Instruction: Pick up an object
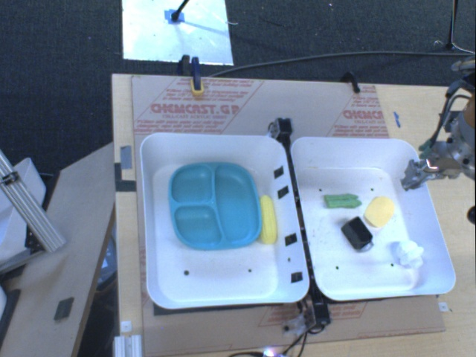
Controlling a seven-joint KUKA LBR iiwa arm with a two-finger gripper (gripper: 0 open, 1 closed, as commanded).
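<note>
hand over right bin's upper-right rim | grip state unclear | yellow sponge lies apart

The arm is cut off by the right edge; only its wrist end shows. The gripper is small and blurred, so its finger state cannot be read. Below the fingers, the white object is too indistinct to identify.

Even, soft overhead light leaves the white bins bright, with faint shadows beside their contents. A far floor panel glares pale. Focus is slightly soft throughout; the right-edge arm blurs.
</note>
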